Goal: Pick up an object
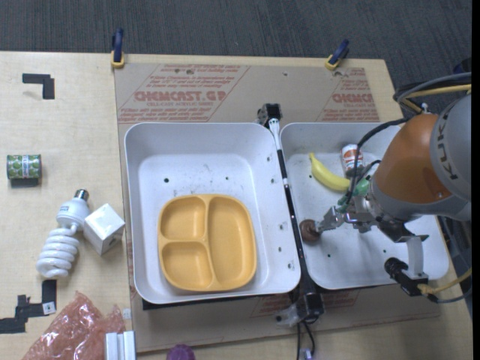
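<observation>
One gripper (334, 217) beside brown ball (309, 231)

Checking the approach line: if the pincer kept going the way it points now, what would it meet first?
The pincer points toward the view's left at the small brown object on the right bin's floor; probably that first, though height is unclear.
</observation>
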{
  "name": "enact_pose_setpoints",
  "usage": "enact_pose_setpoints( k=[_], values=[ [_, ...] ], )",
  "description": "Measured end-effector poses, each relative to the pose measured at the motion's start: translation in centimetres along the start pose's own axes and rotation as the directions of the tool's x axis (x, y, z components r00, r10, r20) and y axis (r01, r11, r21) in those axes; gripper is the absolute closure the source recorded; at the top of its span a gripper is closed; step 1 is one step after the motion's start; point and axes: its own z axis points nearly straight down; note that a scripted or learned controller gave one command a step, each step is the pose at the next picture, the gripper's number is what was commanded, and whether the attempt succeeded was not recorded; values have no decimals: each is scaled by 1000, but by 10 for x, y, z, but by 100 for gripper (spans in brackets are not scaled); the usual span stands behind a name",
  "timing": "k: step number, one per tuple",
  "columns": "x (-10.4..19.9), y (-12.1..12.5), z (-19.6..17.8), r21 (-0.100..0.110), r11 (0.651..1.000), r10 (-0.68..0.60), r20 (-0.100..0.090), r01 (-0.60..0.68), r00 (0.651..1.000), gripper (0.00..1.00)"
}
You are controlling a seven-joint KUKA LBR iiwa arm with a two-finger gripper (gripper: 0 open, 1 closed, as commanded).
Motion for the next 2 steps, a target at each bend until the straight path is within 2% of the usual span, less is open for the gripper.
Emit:
enact_pose_setpoints(
  k=[1,2],
  values=[
    [2,0,-8,7,1000,-3,-7,3,1000,100],
    [5,36,-5,23,1000,-11,-13,11,1000,100]
  ],
)
